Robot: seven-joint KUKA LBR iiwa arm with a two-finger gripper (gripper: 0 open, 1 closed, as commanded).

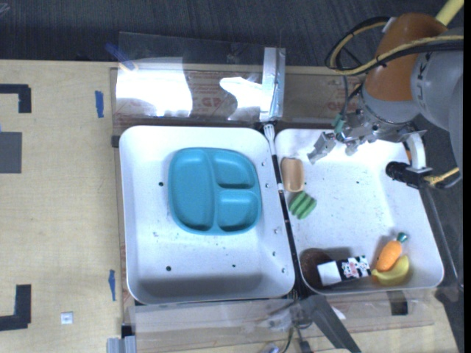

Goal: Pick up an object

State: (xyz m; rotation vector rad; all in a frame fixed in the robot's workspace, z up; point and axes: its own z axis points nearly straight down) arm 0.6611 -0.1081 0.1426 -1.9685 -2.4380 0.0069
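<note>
The end effector [324,147] is positioned over the rear-left area of the right bin [427,219], above the bin floor; nothing is seen between its fingers, and whether they are open or closed cannot be determined. The arm [412,72] enters from the rear-right corner of the tabletop [59,219].

Right bin contents:
- A tan cup-like object [293,173] lies against the left wall, just in front of the end effector.
- A green ridged object [302,206] lies just in front of the tan object.
- At the front edge: a dark round object [313,259], a white-and-black carton [344,269], a carrot [389,254] and a banana [394,273], grouped closely.

The left bin [140,219] holds a blue divided plate [214,190] near its centre.
</note>
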